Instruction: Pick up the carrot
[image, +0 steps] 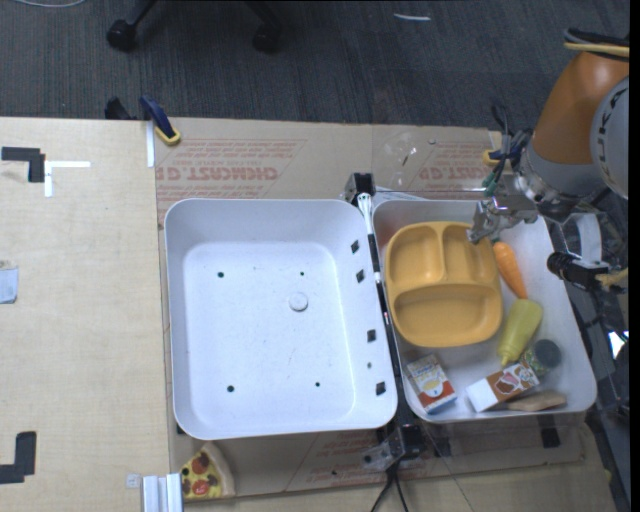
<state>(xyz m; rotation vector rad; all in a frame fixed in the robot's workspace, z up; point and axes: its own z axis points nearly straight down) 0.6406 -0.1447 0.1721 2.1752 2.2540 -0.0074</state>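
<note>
A: Where is the carrot (509, 270)?

B: It lies in the right bin (572, 318), just beside the right edge of the yellow divided plate (444, 285). It is tilted, with the upper end toward the gripper (487, 222).

A: Is the gripper holding it?

B: I cannot tell. The gripper is at the upper right corner of the plate, just above the upper end of the carrot, and it looks small and dark. Whether the fingers are spread or pressed together is not clear, and I cannot say if they touch the carrot or only hang close to it.

A: What else is hard to see?

B: The arm (585, 120) is cut off at the right edge, so only the orange band and the grey wrist are seen. Below the plate on the right, a small dark round thing (546, 352) is partly hidden behind the yellow bottle (519, 331), and I cannot tell what it is.

A: What stands around the carrot?

B: The yellow bottle lies just below it, right of the plate. Under the plate there is a small carton (431, 383), and right of this a red and white box (504, 386) with a brown piece (538, 402) next to it. The left bin (190, 330) is left of the plate, touching the right bin. On the table (80, 330), below the left bin, lies a toy pizza slice (203, 475).
</note>
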